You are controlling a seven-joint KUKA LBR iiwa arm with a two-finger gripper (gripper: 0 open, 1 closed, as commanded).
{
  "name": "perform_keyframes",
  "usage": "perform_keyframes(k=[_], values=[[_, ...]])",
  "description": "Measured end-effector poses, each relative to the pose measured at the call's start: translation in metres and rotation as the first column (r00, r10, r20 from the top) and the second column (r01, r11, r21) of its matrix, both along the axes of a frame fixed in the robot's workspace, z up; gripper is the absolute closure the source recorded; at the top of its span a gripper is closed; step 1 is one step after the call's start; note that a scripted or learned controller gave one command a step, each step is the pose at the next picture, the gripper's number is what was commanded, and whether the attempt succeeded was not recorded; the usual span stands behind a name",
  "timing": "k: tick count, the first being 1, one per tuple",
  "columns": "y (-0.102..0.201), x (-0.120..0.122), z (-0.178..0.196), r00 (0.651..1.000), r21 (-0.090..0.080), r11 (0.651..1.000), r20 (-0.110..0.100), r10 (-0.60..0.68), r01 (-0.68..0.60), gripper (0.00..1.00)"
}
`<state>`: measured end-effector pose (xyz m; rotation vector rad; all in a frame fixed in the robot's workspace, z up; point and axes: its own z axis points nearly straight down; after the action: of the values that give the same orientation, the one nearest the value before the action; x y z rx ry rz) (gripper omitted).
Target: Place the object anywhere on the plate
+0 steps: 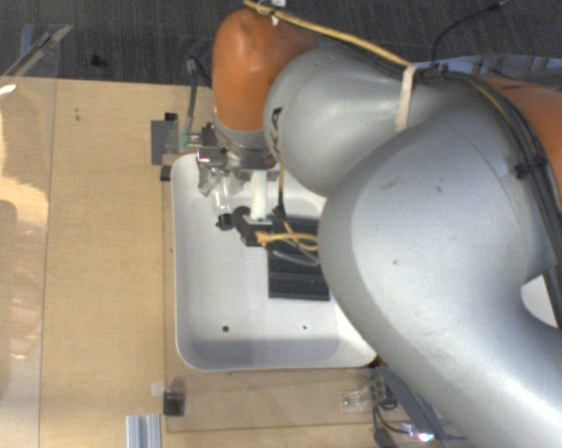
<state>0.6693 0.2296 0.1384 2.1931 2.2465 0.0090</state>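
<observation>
A pale wooden counter [85,278] fills the left and lower part of the camera view, with a soft glare on its left side. Beyond its far edge lies dark grey carpeted floor [122,17]. A black cable [468,17] trails across the floor toward the far right corner.

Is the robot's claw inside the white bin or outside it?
Inside. The claw hangs over the white bin, near its top-left corner, beside a black block. Whether it holds anything: cannot tell.
</observation>
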Motion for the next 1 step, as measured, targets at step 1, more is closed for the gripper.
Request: perform_keyframes(k=[1], values=[[-0.0035, -0.0003, -0.0412, 0.877, -0.003, 0.877, -0.002, 0.480, -0.480, 1.00]])
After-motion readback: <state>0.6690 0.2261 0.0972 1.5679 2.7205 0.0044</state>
